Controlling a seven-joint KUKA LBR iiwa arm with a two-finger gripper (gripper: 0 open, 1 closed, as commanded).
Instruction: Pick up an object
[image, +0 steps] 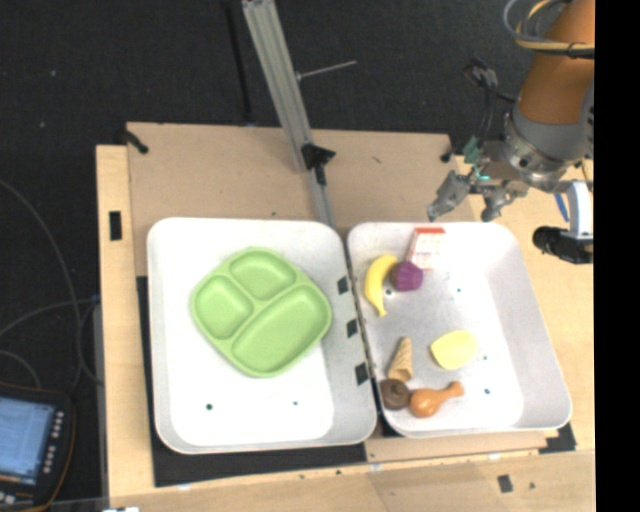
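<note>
The right bin (520, 290) holds several small items: a yellow banana (379, 282), a purple piece (407, 276), a red and white carton (428, 246), a yellow round piece (454, 349), an ice cream cone (400, 358), a brown doughnut (394, 393) and an orange drumstick (435, 398). My gripper (467, 201) hangs above the back edge of this bin, to the right of the carton. Its two fingers are spread apart with nothing between them.
A green divided plate (262, 310) lies in the left bin (175, 330). A slanted metal pole (288, 100) rises from behind the bins near their shared edge. The wooden bench (200, 170) surrounds both bins.
</note>
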